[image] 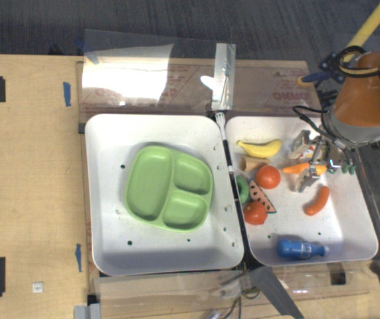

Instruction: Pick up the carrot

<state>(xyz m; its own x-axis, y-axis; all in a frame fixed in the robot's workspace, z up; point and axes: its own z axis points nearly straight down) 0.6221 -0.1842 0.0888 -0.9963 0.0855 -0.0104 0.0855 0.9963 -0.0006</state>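
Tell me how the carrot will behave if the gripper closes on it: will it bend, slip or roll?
The carrot looks like a moulded toy, so probably stiff and light. Its smooth tapered shape may squirt out of the gripper unless pinched near the thick end. Lying flat in the right bin, it could roll if nudged.

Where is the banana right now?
The banana lies in the right bin, near its back left corner, just above the tomato and left of the gripper.

Arm (pixel 366 95) reaching in from right, wrist angled down, gripper (pixel 311 165) low over right side
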